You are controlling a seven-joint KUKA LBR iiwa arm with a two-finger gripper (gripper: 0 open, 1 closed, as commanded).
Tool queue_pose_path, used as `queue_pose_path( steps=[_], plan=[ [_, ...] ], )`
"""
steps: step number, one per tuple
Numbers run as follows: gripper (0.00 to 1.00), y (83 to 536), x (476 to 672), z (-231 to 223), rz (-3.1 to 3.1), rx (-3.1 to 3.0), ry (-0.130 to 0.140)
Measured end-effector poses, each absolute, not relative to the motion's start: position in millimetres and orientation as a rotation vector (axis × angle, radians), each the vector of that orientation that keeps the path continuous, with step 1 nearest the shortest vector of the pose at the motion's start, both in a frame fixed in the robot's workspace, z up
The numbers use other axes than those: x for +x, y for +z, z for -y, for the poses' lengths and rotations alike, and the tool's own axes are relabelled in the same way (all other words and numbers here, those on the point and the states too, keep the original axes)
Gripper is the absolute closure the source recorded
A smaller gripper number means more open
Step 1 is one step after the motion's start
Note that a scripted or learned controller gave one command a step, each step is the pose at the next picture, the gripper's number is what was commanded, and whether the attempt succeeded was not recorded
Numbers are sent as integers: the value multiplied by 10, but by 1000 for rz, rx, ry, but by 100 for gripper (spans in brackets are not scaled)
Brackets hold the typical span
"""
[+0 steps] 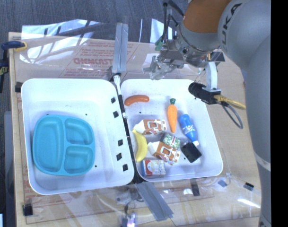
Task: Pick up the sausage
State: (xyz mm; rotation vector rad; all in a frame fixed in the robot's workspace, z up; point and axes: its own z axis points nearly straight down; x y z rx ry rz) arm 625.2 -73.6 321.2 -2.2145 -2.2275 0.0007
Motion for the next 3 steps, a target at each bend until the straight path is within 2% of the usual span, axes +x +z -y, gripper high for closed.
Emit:
queue_pose_path(
  steps=[1,2,3],
  plan=[
    [0,3209,6251,734,2228,-2213,1],
    [0,2060,6256,1139,2177,-2259,7],
    [0,1156,6434,1085,2303,-2147,0]
  ],
)
